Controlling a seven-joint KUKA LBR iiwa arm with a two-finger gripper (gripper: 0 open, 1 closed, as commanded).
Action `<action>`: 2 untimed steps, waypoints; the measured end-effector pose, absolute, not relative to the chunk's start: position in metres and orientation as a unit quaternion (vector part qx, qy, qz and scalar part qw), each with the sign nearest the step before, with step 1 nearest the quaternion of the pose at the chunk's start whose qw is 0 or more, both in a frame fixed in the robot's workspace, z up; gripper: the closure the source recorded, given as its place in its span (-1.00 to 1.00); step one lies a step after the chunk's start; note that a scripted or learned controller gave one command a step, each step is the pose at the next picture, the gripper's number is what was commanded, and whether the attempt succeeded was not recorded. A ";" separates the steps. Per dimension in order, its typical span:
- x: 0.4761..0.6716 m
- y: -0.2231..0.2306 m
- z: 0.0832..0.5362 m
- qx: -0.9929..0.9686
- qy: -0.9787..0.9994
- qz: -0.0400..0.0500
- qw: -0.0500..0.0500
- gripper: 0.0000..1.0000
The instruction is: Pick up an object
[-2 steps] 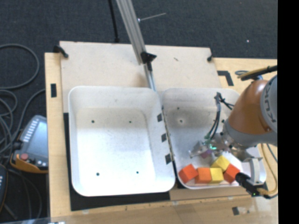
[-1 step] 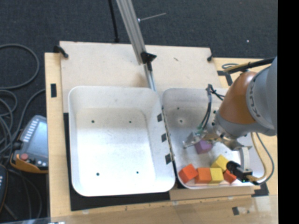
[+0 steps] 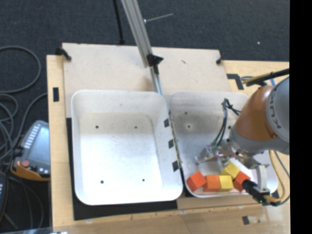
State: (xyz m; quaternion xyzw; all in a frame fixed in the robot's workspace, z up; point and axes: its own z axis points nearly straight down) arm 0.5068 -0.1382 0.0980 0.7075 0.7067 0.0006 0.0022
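A pale wooden surface (image 3: pixel 112 67) carries two white bins. The end effector (image 3: pixel 219 156), its grip state impossible to tell, hangs over the right bin (image 3: pixel 195 106), just above blocks (image 3: pixel 217 182) along its near edge: likely light, rigid, best pinched across flat faces.

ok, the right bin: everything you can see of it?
The right bin is a shallow white tray, plastic by its look, with rounded corners and grey speckling on its floor. It sits flat on the bench, its left rim against the left bin. Orange and yellow blocks cluster at its near edge. The arm reaches over its right side, hiding that part, with the gripper low above the blocks.
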 end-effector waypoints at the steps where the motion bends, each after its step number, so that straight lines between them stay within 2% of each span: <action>1: 0.535 -0.116 0.098 0.706 0.709 0.001 0.002 -1.00; 2: 0.578 -0.085 0.098 0.705 0.709 0.001 0.003 -1.00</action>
